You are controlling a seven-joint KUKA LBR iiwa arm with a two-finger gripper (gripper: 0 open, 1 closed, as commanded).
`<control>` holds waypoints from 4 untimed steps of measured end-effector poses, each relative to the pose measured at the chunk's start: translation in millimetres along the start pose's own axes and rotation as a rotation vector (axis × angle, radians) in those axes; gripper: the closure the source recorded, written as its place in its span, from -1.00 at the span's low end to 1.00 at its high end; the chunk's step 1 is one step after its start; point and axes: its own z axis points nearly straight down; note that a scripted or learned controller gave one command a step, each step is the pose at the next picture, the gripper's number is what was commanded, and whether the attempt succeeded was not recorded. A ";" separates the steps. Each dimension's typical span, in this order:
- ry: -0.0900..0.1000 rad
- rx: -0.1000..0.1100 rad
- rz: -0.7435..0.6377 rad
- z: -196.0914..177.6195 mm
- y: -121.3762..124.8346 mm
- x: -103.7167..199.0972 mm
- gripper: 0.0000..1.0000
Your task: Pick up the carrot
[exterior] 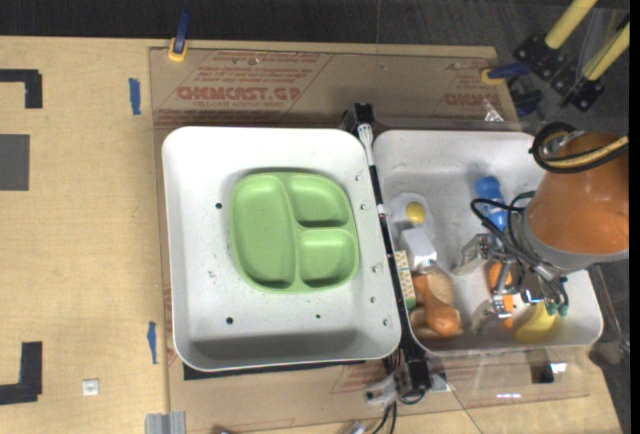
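Gripper [505,287] sits low in my right white bin [450,157]; jaw state unclear; tapered orange carrot [433,290] lies just left.

The arm [590,207] is reaching in from the right of the camera view, its orange band showing as a broad rounded mass at the frame's right side, with dark cables looping over its top and trailing down its left flank. Below and to the left of the band the wrist is pointing down, carrying the gripper [507,294], which is sitting low amid a tangle of wires and small coloured fittings. Seen from above, the gripper is partly covered by its own wrist and cabling, so its fingertips are blurring into that clutter.
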 end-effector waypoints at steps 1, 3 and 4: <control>-0.024 0.001 0.003 -12.8 1.1 -6.7 1.00; -0.006 -0.007 -0.621 -0.6 -39.0 -1.2 1.00; 0.004 -0.012 -0.823 -8.4 -37.0 -18.7 1.00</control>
